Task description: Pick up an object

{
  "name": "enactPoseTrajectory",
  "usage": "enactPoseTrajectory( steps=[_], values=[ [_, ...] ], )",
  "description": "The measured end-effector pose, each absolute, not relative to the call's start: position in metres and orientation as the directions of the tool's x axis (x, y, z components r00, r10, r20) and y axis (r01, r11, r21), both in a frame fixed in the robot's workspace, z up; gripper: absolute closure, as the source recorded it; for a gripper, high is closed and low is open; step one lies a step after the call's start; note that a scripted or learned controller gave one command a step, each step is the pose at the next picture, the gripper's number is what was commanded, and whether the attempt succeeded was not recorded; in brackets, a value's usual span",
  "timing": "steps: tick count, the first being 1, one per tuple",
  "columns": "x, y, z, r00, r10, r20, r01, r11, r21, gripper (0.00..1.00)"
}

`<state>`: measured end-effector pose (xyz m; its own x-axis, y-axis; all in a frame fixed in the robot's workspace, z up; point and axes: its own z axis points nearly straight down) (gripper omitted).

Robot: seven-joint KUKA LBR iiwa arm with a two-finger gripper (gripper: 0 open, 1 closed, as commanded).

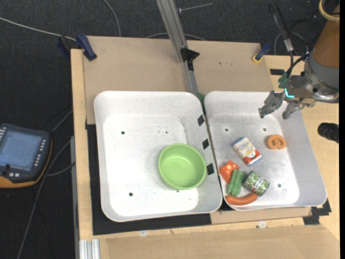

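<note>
My gripper hangs over the far right part of the right bin, its two fingers spread apart with nothing between them. Below it in the bin lie an orange round piece, a small white and orange carton, a red block, a green vegetable, a green can and an orange sausage-like piece. A green bowl sits in the left bin near its right wall.
A slanted metal pole runs down to the gap between the bins. Blue clamps hold the board at the back corners. A handheld pendant lies at the far left, off the bench.
</note>
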<state>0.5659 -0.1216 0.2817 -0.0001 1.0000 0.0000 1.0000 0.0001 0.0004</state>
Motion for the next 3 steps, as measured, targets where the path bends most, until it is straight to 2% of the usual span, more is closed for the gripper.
enactPoseTrajectory(
  steps=[1, 3],
  values=[
    [0.566, -0.122, 0.282, 0.000, 1.000, 0.000, 1.000, 0.000, 0.000, 0.00],
    [0.563, -0.115, 0.157, 0.000, 1.000, 0.001, 1.000, 0.000, -0.005, 0.00]
  ],
)
